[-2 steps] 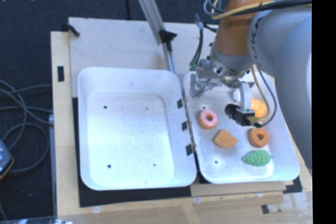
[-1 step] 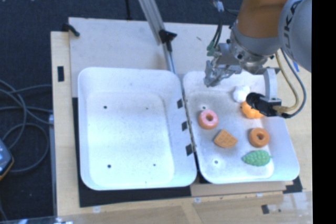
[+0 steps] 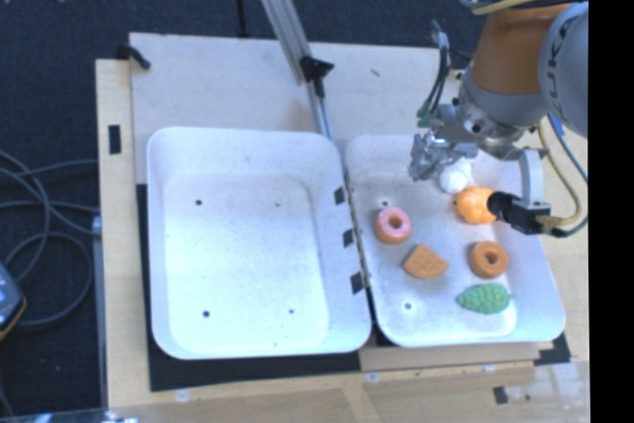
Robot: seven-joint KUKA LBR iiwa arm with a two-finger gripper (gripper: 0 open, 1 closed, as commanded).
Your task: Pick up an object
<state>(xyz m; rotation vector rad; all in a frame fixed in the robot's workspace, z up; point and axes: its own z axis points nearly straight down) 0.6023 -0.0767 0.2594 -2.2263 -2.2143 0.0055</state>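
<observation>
The gripper (image 3: 433,159) sits low over the far part of the right white bin (image 3: 540,312), just beside a small white rounded object (image 3: 455,179). Whether it is released or clenched cannot be told.

Risk, as a judgement: the white object lies touching or nearly touching the orange rounded fruit-like object (image 3: 474,205). An off-centre descent could nudge either one away, or pinch both. The pink ring doughnut (image 3: 393,225), tan wedge-shaped piece (image 3: 425,263), brown ring doughnut (image 3: 488,259) and green textured leaf-like object (image 3: 483,299) lie apart.
</observation>
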